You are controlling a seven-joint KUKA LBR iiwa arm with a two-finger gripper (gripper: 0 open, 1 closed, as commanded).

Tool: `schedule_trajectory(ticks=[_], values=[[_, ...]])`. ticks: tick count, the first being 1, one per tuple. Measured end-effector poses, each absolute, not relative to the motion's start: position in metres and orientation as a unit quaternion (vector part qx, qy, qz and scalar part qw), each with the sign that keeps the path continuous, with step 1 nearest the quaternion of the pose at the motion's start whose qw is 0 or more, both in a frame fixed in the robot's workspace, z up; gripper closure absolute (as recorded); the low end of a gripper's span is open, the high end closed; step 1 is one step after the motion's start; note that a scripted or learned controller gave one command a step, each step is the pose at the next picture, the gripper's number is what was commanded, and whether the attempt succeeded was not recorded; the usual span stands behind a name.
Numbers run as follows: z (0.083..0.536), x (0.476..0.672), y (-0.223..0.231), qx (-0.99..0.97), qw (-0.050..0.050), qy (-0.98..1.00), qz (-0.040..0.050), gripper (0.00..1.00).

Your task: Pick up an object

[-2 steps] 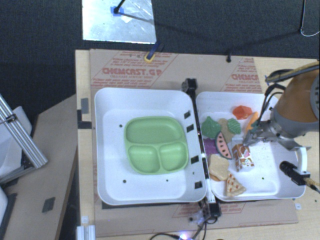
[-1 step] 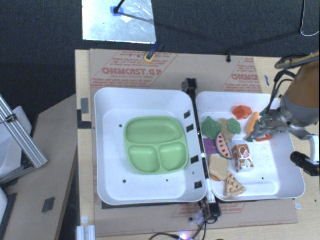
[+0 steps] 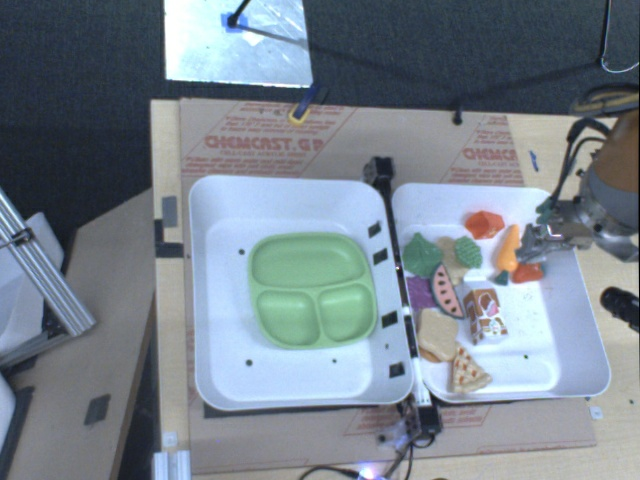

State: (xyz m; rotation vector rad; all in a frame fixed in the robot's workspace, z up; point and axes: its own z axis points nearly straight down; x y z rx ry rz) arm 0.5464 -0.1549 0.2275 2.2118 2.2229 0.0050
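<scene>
cam: we have one fixed view | above bench (image 3: 170,258), slanted down | covers both white bins (image 3: 215,208) | arm (image 3: 610,193) enters from right

Dark carpet floor (image 3: 80,88); shiny metal sheet (image 3: 238,30).

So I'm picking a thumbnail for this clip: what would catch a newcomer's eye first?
Probably the pale green divided tray, sitting alone in the middle of the left bin. Next, the colourful heap of toy food crowded into the right bin, including a watermelon slice and a pizza slice. The grey arm's gripper sits over that bin's right side, by an orange carrot.
</scene>
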Motion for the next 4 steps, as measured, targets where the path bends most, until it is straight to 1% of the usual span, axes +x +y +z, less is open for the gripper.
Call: schedule_trajectory(ticks=[1,2,3,4], values=[[0.238,0.583,-0.115,0.704,0.002,0.710,0.0018,1.00],[0.221,0.616,-0.073,0.704,0.001,0.710,0.0016,1.00],[0.235,0.649,-0.035,0.704,0.002,0.710,0.0026,1.00],[0.230,0.638,-0.032,0.705,0.000,0.709,0.0001,1.00]])
